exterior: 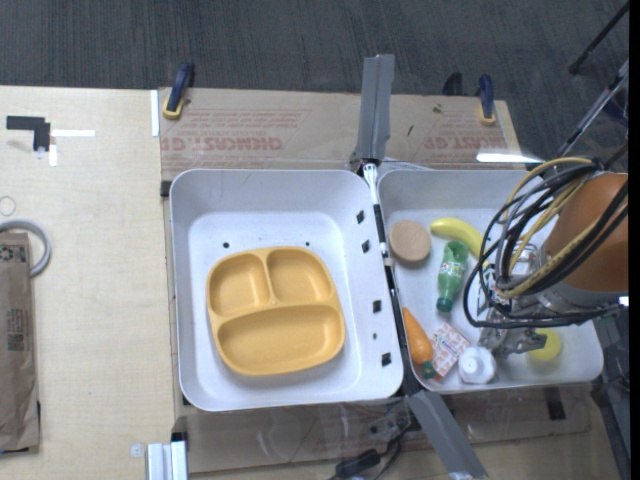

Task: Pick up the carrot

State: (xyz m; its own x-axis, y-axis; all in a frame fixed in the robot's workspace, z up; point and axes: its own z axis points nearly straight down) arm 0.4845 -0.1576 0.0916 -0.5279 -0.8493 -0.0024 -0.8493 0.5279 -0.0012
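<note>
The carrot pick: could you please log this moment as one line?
task: pick up carrot | carrot: lying in right bin, left edge | gripper: low in right bin, apart from carrot | grasp: not yet

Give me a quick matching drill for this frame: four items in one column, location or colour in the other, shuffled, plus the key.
Items
1. carrot
2. divided yellow plate
3. green bottle
4. banana

Descriptions
A. lies in the left bin
B. orange, by the right bin's left wall
C. yellow, near the right bin's far side
D. lies mid-bin, between the banana and a white-capped item

Pairs: 1-B, 2-A, 3-D, 4-C
</note>
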